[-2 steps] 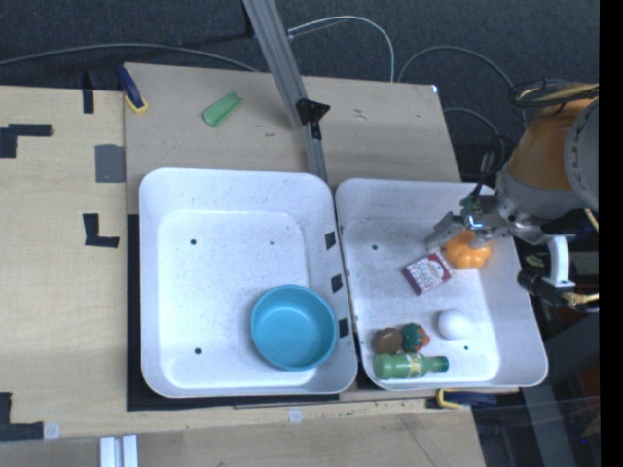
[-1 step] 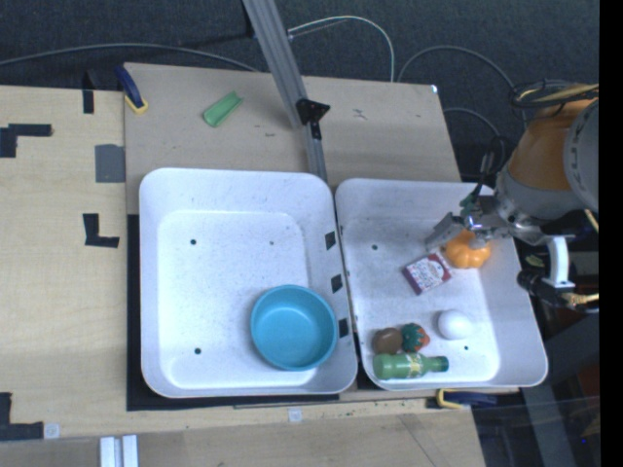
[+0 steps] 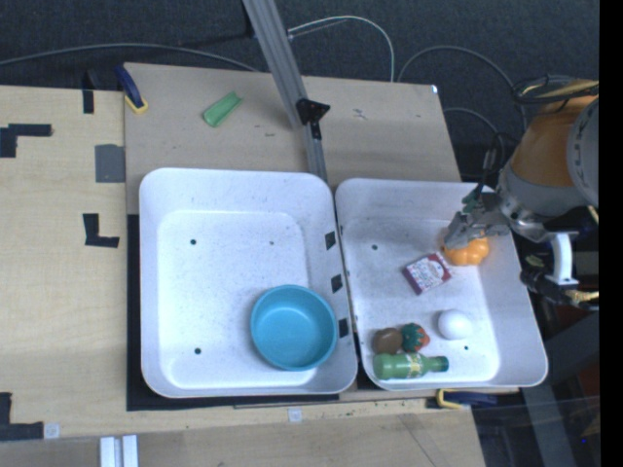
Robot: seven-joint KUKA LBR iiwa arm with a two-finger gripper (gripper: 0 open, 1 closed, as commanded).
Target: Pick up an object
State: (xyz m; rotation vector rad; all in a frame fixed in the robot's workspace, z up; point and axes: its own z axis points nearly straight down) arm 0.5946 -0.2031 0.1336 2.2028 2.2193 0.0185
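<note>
1. Camera view looks down on your worktop [image 3: 389, 129] with 2 white bins side by side.
2. You can see the gripper [image 3: 469, 230] over the top right part of the right bin [image 3: 389, 212]. The grey arm [image 3: 550, 178] comes in from the right, with its orange band just above the wrist.
3. The gripper's fingers point down at an orange object [image 3: 468, 252]. They sit right on top of it or touch it. You cannot tell if the fingers are apart, together, or clamped on it.
4. The orange object lies near the right wall of the right bin, in its upper half.
5. Just beside it, to the left, you see a small red and white packet [image 3: 427, 273], tilted.
6. Lower in the same bin lies a white ball [image 3: 454, 324].
7. Near the bottom edge you see a brown lump [image 3: 388, 340] touching a small teal and red toy [image 3: 414, 337].
8. Below those 2 lies a green bottle [image 3: 411, 365] on its side.
9. The left bin [image 3: 195, 212] holds a blue bowl [image 3: 293, 327] near its bottom right corner.
10. A green block [image 3: 221, 109] lies on the worktop, above the left bin.
</note>
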